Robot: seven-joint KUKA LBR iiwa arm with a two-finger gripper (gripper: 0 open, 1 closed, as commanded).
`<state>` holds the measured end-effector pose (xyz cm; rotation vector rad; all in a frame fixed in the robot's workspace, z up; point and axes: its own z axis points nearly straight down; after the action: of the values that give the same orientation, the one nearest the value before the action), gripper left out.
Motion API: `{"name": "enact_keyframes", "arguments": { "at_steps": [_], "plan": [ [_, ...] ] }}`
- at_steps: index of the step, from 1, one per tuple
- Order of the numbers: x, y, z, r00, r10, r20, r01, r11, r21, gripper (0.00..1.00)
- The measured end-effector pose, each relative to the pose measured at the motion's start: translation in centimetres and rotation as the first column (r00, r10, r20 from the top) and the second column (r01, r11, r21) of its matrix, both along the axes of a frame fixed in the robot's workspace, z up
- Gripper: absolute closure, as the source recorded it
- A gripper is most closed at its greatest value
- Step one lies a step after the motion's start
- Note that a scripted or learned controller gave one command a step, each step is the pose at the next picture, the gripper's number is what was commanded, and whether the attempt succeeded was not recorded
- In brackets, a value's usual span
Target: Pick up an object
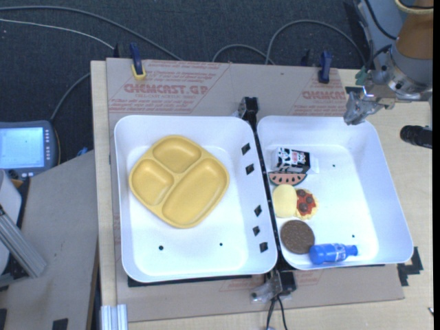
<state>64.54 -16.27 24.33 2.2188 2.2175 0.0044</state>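
The right bin (357, 184) holds several small objects along its left side: a black-and-white carton (293, 159), a watermelon slice (287, 178), a pale yellow lump (284, 200) with a red-and-yellow piece (306, 203) beside it, a brown disc (297, 235) and a blue bottle (332, 253) lying on its side. My gripper (357, 113) hangs over the bin's far right corner, well away from all of them. Nothing shows between its fingers.
The left bin (137, 246) holds a yellow divided plate (179, 180). Black clips (251, 108) sit along the wall between the bins. Two blue clamps (137, 62) hold the backboard. A small screen (25, 146) stands at far left.
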Motion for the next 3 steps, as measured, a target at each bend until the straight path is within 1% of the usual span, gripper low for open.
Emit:
{"name": "enact_keyframes", "arguments": {
  "at_steps": [1,2,3],
  "plan": [
    [0.1,0.0,4.2,1.0,0.002,0.0,-0.002,1.0,0.0,1.0],
    [-0.6,5.1,4.1,1.0,0.006,-0.008,-0.006,1.0,0.004,1.0],
    [-1.5,9.8,1.8,1.0,0.005,-0.01,-0.005,1.0,0.004,1.0]
  ]
}}
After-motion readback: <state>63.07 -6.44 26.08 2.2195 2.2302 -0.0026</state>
